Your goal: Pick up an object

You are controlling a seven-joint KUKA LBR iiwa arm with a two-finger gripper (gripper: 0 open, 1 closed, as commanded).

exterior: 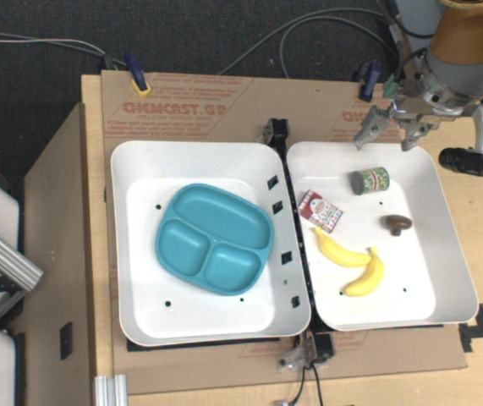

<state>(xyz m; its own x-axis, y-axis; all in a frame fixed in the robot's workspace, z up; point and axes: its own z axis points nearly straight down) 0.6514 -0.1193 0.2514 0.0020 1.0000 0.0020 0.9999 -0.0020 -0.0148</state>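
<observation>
Two bananas (pixel 355 266) are lying near the front of the right bin (pixel 444 303). A brown lump (pixel 397 223) and a red packet (pixel 321 211) are sitting behind them, then a green can (pixel 370 180). A blue plate (pixel 214 238) is filling the left bin (pixel 139 311). Farthest back, the jaws (pixel 391 133) are hanging open over the rim, gripping nothing.
</observation>
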